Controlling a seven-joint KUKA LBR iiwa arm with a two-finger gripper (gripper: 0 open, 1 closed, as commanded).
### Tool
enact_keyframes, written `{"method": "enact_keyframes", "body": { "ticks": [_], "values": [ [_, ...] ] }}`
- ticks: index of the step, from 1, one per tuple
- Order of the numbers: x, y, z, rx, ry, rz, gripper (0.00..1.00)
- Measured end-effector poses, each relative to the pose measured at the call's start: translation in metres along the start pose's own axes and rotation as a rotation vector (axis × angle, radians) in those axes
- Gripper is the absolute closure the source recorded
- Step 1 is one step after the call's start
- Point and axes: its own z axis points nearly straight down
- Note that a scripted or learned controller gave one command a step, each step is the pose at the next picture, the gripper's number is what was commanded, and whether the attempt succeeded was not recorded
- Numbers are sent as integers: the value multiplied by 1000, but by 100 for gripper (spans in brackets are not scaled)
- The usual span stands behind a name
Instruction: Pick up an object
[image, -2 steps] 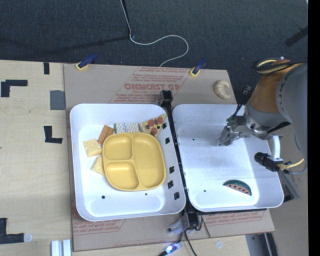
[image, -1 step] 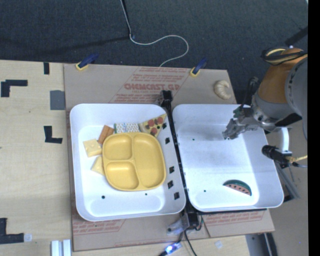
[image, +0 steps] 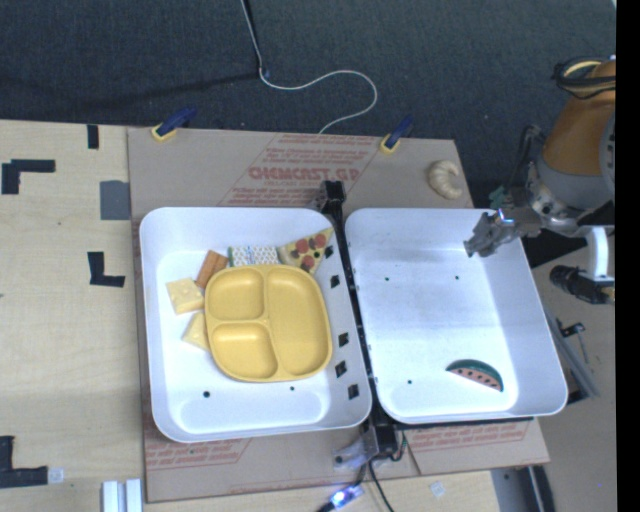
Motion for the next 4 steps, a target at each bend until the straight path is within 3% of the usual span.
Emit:
{"method": "enact_keyframes", "body": {
  "ticks": [1,3,4],
  "values": [
    [1,1,-28,3,2,0,100],
    [121,-8,-25,9,4,-5,100],
    [170,-1,-17,9,3,-4,100]
  ]
}}
